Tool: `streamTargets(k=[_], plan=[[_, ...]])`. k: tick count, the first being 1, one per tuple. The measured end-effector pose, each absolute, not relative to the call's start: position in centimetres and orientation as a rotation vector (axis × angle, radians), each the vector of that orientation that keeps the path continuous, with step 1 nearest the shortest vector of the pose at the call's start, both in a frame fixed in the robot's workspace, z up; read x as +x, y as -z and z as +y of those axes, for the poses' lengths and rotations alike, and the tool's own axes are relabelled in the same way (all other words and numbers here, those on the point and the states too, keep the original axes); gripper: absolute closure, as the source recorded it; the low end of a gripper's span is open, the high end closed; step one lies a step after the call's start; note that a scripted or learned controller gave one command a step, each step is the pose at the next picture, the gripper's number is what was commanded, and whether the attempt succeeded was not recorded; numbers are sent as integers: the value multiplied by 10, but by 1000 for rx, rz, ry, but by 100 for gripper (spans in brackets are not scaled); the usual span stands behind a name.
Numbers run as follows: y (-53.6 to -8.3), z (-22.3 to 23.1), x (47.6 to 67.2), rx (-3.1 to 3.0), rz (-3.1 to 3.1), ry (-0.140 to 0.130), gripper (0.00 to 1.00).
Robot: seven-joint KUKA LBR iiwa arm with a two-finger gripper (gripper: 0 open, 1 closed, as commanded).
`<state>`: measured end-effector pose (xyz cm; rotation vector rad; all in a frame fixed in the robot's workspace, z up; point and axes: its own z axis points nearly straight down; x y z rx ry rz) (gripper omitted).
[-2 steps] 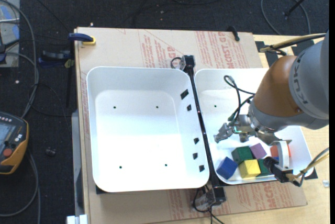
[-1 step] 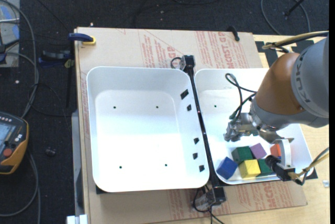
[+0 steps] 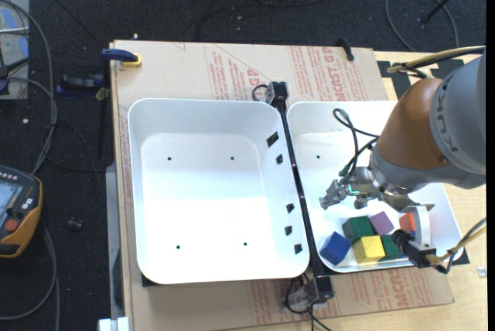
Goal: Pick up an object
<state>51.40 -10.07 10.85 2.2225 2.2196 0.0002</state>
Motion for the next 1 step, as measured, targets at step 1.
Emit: streamTargets(k=[1], plan=[[-119,-101,514,2223,2220,0,100]])
